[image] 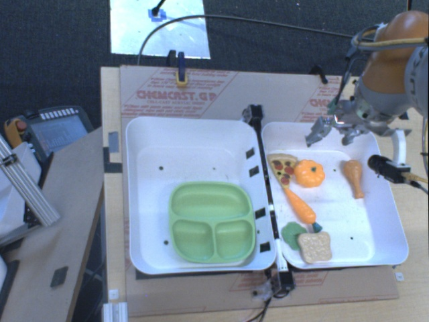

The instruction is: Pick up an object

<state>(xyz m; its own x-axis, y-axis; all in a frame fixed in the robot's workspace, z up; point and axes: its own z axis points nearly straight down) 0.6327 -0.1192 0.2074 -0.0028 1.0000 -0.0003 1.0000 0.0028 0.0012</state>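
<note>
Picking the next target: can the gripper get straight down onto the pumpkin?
Probably yes. The gripper hovers near the pumpkin, whose top is uncovered; the pizza slice crowds its left side.

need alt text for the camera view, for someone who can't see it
A grey and orange robot arm reaches in from the right, its gripper open above the far edge of the right white bin, which holds a toy pizza slice, pumpkin, carrot, chicken drumstick, bread slice and a green piece. The left bin holds a green divided plate.
</note>
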